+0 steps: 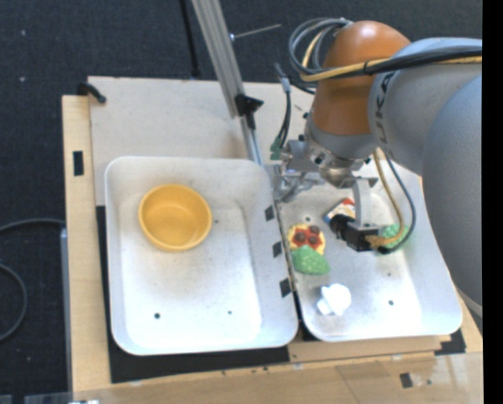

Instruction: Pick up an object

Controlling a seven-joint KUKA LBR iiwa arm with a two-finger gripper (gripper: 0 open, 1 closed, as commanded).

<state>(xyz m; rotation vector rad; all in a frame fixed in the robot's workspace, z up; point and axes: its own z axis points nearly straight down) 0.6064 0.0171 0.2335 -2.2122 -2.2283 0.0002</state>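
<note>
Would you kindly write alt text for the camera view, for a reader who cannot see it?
The gripper hangs over the right bin, by its left wall; nearer the camera lie a colourful toy and a white lump. A yellow bowl sits in the left bin.

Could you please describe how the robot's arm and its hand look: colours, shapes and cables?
The arm is thick, rounded and grey, with a glossy orange band above the wrist. Thin cables loop beside that band. The hand is small, of bare grey metal, and much narrower than the arm.
</note>
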